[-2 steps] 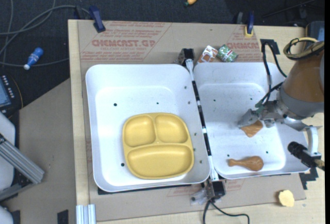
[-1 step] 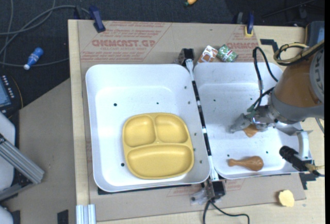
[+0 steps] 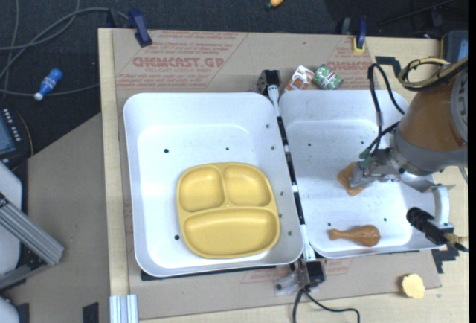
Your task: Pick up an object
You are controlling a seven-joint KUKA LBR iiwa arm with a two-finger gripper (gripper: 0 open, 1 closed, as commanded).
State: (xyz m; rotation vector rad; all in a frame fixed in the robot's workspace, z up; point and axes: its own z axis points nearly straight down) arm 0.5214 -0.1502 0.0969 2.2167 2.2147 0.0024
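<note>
arm [image 3: 439,128]: grey casing, broad orange band above wrist
cables: black, looped along upper arm
gripper [image 3: 362,173]: grey metal

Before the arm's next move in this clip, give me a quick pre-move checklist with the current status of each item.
1. Gripper is down inside the right bin: ok.
2. Gripper sits over a target, the brown food piece at its tip: ok.
3. Piece is actually between the gripper's grasping parts: cannot tell, the gripper body hides it.
4. Toy drumstick lies apart from the gripper, near the bin's front edge: ok.
5. Yellow divided plate rests in the left bin, away from the arm: ok.
</note>
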